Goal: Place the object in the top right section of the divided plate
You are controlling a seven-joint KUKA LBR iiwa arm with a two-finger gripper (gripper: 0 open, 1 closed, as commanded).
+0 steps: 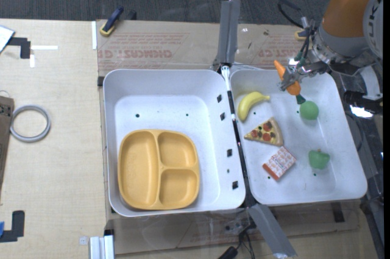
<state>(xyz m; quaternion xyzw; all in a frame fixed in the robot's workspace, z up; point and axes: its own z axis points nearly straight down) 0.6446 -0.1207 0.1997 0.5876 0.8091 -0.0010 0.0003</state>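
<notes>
The two-finger gripper (291,76) hangs over the right white bin (341,188), clenched on a small orange carrot-shaped toy (286,78) — grasp made; next comes the carry left to the yellow divided plate (129,173)'s top right section (177,150).

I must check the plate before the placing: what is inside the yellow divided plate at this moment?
The yellow divided plate lies in the left bin. All three of its sections show bare yellow floor, with no object in them. What is under the plate is covered by it.
</notes>
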